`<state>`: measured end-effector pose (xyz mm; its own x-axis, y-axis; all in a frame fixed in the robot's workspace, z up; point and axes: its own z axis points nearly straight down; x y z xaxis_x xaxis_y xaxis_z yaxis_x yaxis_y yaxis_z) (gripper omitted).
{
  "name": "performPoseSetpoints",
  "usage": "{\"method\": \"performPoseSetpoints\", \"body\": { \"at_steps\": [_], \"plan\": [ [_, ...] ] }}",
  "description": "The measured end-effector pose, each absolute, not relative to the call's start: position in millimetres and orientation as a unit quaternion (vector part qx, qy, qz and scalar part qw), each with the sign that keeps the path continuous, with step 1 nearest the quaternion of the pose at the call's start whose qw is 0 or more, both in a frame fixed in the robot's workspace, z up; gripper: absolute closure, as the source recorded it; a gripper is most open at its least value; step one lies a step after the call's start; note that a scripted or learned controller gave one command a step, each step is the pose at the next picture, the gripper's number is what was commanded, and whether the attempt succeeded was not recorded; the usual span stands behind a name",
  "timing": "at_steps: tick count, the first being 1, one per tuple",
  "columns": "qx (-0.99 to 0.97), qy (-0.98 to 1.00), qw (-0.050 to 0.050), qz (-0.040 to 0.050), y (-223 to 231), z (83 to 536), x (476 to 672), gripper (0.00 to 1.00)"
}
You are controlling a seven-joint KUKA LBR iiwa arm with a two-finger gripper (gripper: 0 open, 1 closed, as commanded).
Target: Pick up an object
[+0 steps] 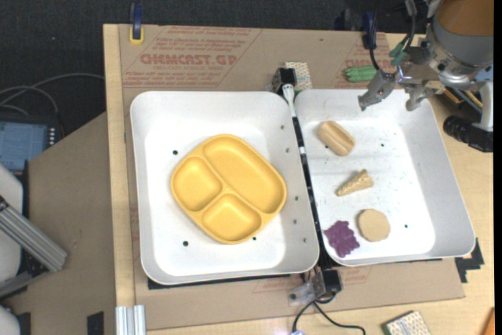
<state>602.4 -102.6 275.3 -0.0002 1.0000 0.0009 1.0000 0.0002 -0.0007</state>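
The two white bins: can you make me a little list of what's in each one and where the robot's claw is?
left bin: one yellow plate with three sections
right bin: four small things
bread roll: tan, toward the far end
cone piece: tan, in the middle
round cookie: tan, near end
purple piece: near corner, beside the cookie
gripper: open, at the far edge of the right bin, holding nothing
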Motion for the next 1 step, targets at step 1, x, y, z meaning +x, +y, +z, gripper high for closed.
{"method": "performPoseSetpoints", "body": {
  "at_steps": [1],
  "plan": [
    [-0.709, -0.705, 0.006, 0.0042, -137.7, 157.3, 532.1, 0.00]
  ]
}}
